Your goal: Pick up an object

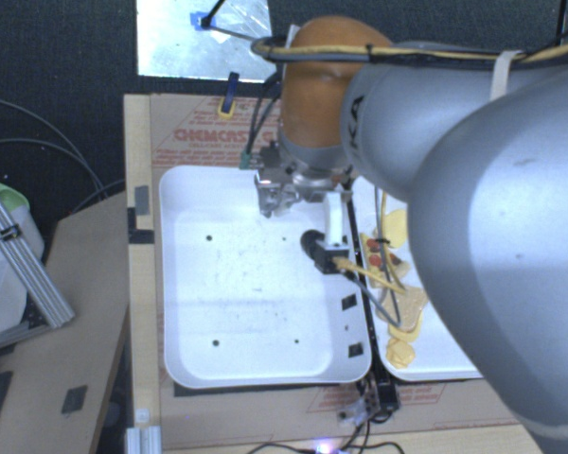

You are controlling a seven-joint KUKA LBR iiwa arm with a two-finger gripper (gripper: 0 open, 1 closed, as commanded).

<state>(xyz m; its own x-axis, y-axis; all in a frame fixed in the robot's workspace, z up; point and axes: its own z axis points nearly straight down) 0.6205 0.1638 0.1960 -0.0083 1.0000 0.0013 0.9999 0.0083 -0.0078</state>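
the tool [276, 200] hangs over the far right corner of the left bin [194, 253]; i cannot tell its state. yellow items [398, 227] lie in the right bin [445, 357].

Arm [473, 206]: large smooth grey casing, rounded, slightly glossy w/ soft highlights. Orange band [327, 83] seen above wrist, domed, glossy. Black cable [379, 55] run across top of orange band and grey shell; yellowish cable laid alongside it toward the right. Pale strap [501, 72] wrapped over grey casing nr cables. Wrist section below band noted as metallic grey, small fittings, thin dark wires on its left side. Gripper [276, 200]: small, grey metal, detail blurred.
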